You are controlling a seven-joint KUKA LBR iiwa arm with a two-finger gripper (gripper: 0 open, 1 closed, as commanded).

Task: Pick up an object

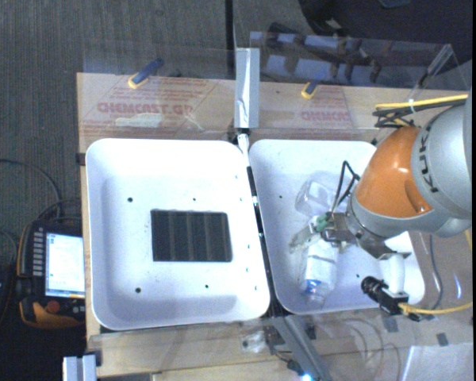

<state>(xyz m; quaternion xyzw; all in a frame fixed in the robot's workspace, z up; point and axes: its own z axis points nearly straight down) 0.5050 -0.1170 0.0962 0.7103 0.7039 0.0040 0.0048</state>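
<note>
Reaching: the arm (pixel 416 181) comes from the right over the right bin (pixel 282 213), the hand (pixel 327 227) low over its middle.
Hand state: cannot tell, the wrist hides it.
Bottle (pixel 317 276): clear plastic, with a blue cap, lying just in front of the hand, toward the near rim; its long axis runs from the hand to that rim, cap end nearest the camera.
Cup (pixel 313 197): clear, crumpled, just behind the hand on the far side.
Obstacles: the cup crowds the hand; the near wall is close to the cap.
Left bin (pixel 111 173): holds a dark flat tray (pixel 190 236), well apart.
Tabletop (pixel 143 105): farthest, behind both bins.
</note>
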